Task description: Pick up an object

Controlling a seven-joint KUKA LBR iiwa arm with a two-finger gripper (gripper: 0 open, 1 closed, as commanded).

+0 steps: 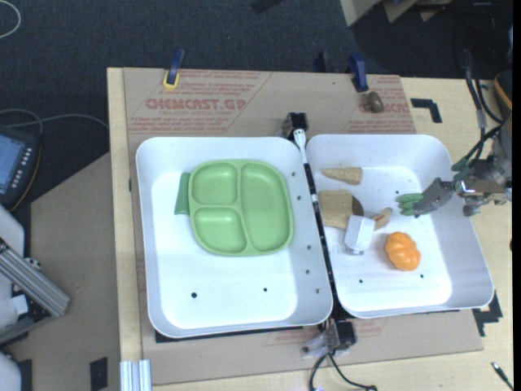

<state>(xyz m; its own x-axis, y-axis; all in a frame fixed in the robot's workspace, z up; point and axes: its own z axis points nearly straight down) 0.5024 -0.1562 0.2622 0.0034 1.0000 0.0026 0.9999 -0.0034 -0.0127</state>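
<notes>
The bench board [244, 96] under both bins bore red print reading "CHEMCAST", with letters after it that looked like "G.P". The left bin [163, 292] held a green divided plate [241, 206] with three compartments. In the right bin [431, 287] lay a tan wedge [343, 174], a tan slab [334, 208], a small white block [358, 234] just beside the slab, and an orange pepper-like toy [402, 251] near the middle. The gripper [411, 204] hung over the right bin's right side, above the orange toy; something green showed at its tip, but whether its fingers were parted or closed could not be told.
</notes>
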